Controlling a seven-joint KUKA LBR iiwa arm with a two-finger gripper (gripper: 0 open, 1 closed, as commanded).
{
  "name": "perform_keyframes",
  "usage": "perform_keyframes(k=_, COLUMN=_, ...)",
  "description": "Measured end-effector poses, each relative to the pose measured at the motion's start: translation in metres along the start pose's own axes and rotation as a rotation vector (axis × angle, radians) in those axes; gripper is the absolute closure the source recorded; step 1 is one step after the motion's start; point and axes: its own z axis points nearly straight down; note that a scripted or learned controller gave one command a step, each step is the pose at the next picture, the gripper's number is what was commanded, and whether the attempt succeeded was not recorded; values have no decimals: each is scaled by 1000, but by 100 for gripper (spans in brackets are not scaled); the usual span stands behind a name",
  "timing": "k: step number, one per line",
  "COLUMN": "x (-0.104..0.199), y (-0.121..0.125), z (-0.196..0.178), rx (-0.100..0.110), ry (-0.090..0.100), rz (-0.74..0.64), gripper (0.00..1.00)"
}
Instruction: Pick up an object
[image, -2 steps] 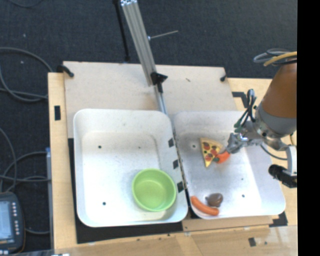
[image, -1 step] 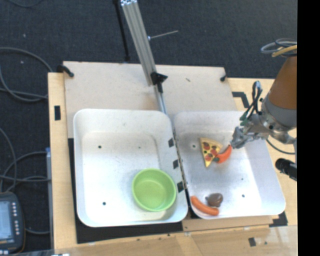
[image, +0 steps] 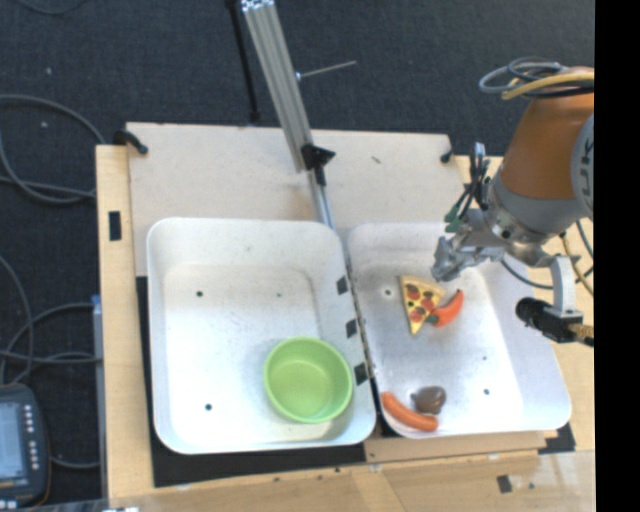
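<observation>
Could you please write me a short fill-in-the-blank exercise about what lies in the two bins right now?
1. The green bowl sits in the ____ bin of the camera view.
2. The toy pizza slice lies in the ____ bin.
3. The end effector hovers just above the toy ____ slice.
4. The orange sausage lies beside a ____ lump near the right bin's front edge.

Missing words: left; right; pizza; brown

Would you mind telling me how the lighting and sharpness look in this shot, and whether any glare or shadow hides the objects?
In the camera view the light is even and soft; the white bins look bright but not blown out. The green bowl and pizza slice toy cast only faint shadows and read clearly. The whole view is slightly soft, and the gripper is too blurred to make out fine detail.
</observation>
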Motion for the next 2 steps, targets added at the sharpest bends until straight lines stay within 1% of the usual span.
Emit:
perform_keyframes(k=1, x=42, y=14, z=-3, rx=1, ry=0, rz=0, gripper=100)
perform_keyframes(k=2, x=103, y=33, z=-2, rx=1, ry=0, rz=-1, gripper=100)
